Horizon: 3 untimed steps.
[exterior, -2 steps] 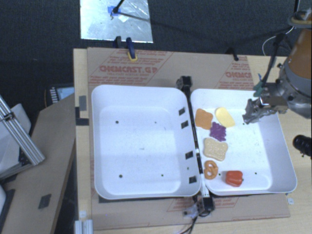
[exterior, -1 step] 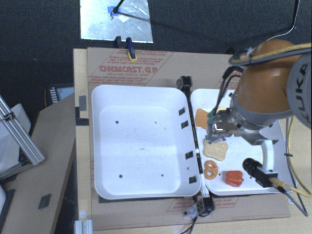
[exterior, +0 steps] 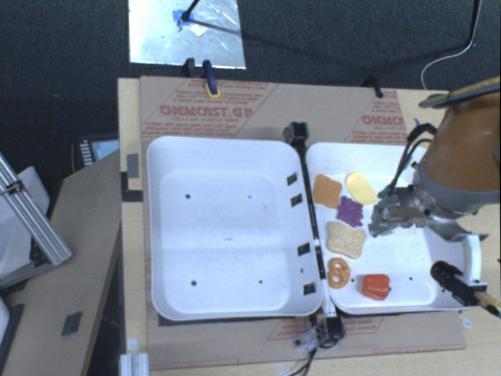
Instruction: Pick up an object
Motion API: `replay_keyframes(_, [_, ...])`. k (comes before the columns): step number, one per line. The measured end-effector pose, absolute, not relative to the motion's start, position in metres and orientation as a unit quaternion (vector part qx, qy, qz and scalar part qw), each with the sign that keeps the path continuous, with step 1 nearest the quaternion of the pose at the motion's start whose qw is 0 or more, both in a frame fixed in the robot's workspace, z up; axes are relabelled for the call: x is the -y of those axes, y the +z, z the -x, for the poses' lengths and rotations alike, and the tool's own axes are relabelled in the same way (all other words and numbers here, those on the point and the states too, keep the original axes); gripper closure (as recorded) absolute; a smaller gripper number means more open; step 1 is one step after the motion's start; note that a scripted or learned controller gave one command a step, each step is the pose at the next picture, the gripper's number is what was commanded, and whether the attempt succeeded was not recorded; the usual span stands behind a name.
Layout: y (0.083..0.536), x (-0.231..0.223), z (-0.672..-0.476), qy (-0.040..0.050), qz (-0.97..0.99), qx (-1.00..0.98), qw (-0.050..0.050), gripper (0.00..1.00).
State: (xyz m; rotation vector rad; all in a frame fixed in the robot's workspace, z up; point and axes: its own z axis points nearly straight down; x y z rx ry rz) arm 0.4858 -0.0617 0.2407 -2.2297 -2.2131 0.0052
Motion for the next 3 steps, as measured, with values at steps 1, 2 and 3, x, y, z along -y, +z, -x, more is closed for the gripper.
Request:
replay_keyframes(1, [0.409,0.011,-0.489,-0.0085,0.703,0.711,-0.007,1.0])
replay_keyframes(2, [0.376,-0.06,-0.487,-0.0009,0.703,0.711,0.0,1.0])
replay_keyframes(3, [0.507,-0.068,-0.498,-0.0071,0.705,0.709,-0.005,1.0])
